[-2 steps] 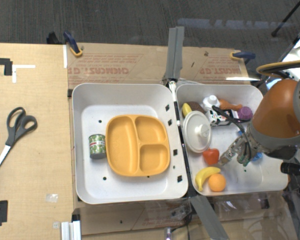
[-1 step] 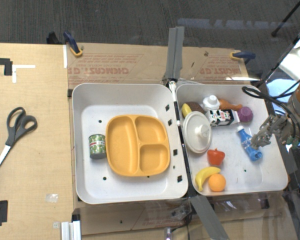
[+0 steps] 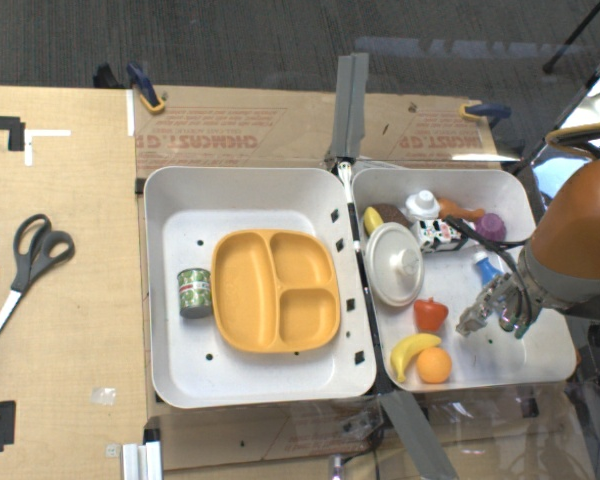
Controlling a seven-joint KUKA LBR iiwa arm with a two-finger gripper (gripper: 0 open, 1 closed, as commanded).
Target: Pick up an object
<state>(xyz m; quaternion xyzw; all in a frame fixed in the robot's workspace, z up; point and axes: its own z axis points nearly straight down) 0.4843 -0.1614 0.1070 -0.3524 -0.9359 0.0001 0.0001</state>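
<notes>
The right bin holds a round grey lid, a red pepper, a banana, an orange, a purple item, a blue item, a black-and-white toy and a white-and-orange toy. My gripper hangs low over the bin's right half, right of the red pepper and below the blue item. Its fingers point left and down and stand slightly apart, with nothing between them. The left bin carries a yellow divided plate and a small green can.
Scissors lie on the wooden bench at the left. Blue clamps sit at the cardboard's back corners. A grey bar runs back between the bins. The arm's orange band looms over the right bin's right edge.
</notes>
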